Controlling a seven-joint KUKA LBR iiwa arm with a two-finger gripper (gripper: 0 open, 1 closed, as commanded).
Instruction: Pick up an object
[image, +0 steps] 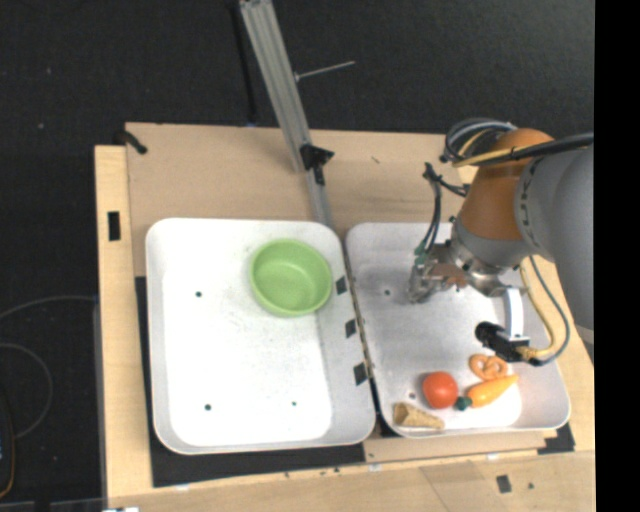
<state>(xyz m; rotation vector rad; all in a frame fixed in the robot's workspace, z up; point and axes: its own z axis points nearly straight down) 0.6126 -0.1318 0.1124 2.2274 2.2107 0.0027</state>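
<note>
My gripper (424, 283) hangs low over the upper middle of the right bin (400, 340), beneath the grey arm with its orange band. The bin floor under it is bare white. At the bin's near right corner lie a red tomato (438, 388), an orange pepper-like piece (492, 391), a small orange pretzel shape (487, 366) and a tan wedge (418, 417). All of these are well below and to the right of the gripper in the camera view. A green bowl (291, 277) sits upright in the left bin (200, 400), near its top right.
A slanted metal pole (285, 100) crosses the bench from the top and ends near the divide between the bins. Cables (545, 320) loop off the wrist above the right bin's right side. The wooden bench (200, 170) borders both bins.
</note>
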